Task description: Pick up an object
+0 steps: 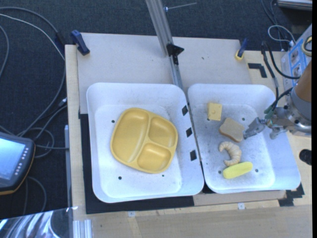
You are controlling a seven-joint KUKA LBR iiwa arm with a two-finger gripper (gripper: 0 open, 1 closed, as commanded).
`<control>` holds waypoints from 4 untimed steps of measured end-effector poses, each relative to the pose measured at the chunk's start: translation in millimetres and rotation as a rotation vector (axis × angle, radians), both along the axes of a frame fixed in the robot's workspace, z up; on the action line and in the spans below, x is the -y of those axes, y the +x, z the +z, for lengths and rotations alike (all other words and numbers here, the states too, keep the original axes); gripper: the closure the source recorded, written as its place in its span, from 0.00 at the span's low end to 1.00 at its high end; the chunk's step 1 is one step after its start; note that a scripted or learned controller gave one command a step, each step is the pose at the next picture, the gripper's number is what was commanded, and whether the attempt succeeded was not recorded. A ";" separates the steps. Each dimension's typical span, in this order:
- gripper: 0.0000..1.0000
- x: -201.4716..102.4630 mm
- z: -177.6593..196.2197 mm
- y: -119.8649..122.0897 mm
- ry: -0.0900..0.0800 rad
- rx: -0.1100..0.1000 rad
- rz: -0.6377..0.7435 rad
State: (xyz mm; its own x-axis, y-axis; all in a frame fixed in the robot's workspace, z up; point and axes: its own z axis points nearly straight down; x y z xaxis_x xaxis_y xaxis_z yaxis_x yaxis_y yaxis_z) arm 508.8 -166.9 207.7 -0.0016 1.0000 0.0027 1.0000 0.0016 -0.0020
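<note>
The pincer (253, 128) hangs low in the right bin (282, 157), just beside the bread slice (231, 129). Whether it's wide or narrow, I cannot tell. A yellow tray (143, 140) sits in the left bin (99, 133).

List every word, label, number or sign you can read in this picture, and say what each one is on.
No text can be read.
Blue panel at the right edge, behind the arm: pale marks, too small and blurred to read.
Handheld screen at the left edge: lit, but nothing legible on it.
Yellow divided tray, cheese cube, bread slice, pale curled piece and yellow banana-like piece: no print visible.
White bins: no lettering, just black tape.
</note>
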 end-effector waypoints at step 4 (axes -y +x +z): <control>0.00 -8.0 -116.9 -10.6 0.000 -0.004 -0.001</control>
